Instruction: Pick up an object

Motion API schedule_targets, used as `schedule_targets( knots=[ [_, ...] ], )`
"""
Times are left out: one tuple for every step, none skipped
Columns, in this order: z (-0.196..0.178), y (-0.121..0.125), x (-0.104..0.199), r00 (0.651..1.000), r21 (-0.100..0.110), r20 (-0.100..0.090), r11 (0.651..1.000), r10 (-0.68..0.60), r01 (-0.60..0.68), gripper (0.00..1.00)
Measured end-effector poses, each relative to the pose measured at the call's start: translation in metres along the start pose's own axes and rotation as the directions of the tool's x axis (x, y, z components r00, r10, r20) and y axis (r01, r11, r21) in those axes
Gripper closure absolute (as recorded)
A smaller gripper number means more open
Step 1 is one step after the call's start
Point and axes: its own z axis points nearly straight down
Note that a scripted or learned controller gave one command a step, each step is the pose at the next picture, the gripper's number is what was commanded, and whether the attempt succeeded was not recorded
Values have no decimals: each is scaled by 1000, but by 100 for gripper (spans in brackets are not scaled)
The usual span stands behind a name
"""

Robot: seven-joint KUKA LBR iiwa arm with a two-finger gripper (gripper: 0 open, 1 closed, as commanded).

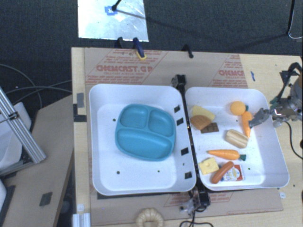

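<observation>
Claw [259, 117] sits at the 3 o'clock rim of the right bin [272, 174], just beside the upper carrot [246, 122]; can't tell whether it's wide or narrow, nothing visibly held. Right bin contents: orange [238, 108] at 1 o'clock, cheese wedge [202, 112], brown cookie [200, 122] and chocolate piece [210, 127] at 10 o'clock, bread roll [236, 138] near center, second carrot [224, 153] below it, cheese cube [209, 165] and sausage [222, 172] at 6 o'clock, sausage lying on a small packet [234, 174]. Left bin [102, 141] holds 1 blue divided plate [146, 131], centered. Both bins on the counter [80, 70].
</observation>
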Motion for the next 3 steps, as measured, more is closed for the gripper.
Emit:
schedule_targets(
  knots=[
    [62,-1,4,1000,0,0,1000,0,0,0],
    [123,2,8,1000,0,-2,1000,-1,1,0],
    [136,3,8,1000,-3,1,1000,0,0,0]
  ],
)
